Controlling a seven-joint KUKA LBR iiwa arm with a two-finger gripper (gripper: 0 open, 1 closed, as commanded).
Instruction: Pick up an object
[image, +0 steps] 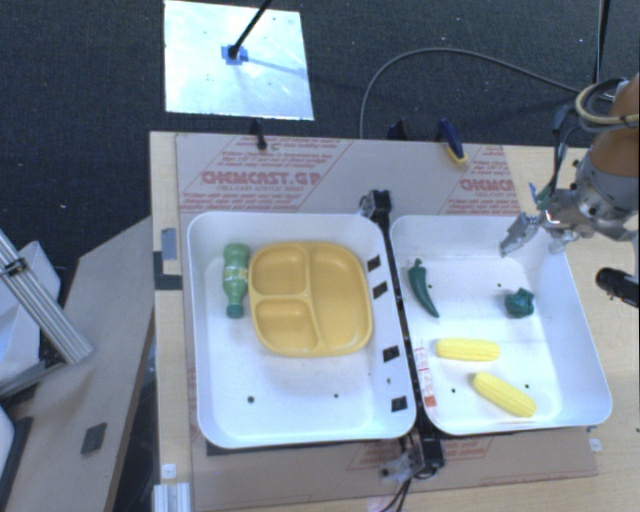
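White bins (300, 425) on printed board (290, 175) – dark carpet (80, 100) behind – fingers (519, 236) spread, released

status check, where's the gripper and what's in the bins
Gripper over right bin's far edge, holding nothing seen. Right bin: green pepper, small green piece, two corn cobs. Left bin: yellow tray, green bottle.

Around the green pepper (423, 288), bare bin floor lies open on every side; the two corn cobs (468, 349) crowd the near corner.
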